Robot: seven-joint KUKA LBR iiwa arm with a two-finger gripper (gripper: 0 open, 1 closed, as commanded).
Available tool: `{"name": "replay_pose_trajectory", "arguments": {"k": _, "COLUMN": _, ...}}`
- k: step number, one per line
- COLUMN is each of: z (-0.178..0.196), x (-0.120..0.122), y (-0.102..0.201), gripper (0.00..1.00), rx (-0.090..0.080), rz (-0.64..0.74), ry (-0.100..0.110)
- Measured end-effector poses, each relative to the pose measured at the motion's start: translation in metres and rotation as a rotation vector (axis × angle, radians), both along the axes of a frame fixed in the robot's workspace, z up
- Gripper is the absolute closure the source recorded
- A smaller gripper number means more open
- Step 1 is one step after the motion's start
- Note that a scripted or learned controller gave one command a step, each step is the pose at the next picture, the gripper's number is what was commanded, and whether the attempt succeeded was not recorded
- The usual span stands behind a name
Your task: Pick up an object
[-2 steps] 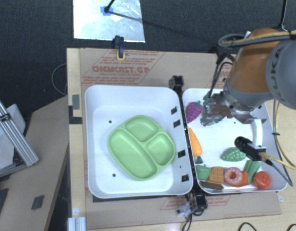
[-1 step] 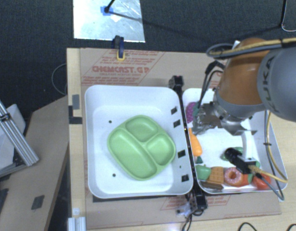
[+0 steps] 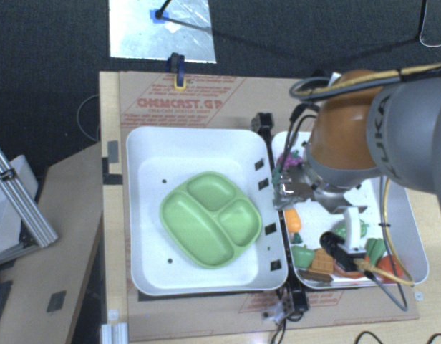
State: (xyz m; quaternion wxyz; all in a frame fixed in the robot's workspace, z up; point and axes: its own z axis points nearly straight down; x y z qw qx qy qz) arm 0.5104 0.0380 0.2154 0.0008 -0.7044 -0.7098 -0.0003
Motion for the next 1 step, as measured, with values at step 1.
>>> {"name": "replay_pose_trajectory", "arguments": {"k": 1, "z": 0.0079, "x": 0.0012, "y": 0.0103, "gripper": 1.00, "rx": -0.001, "rz": -0.001, "ry": -0.002}}
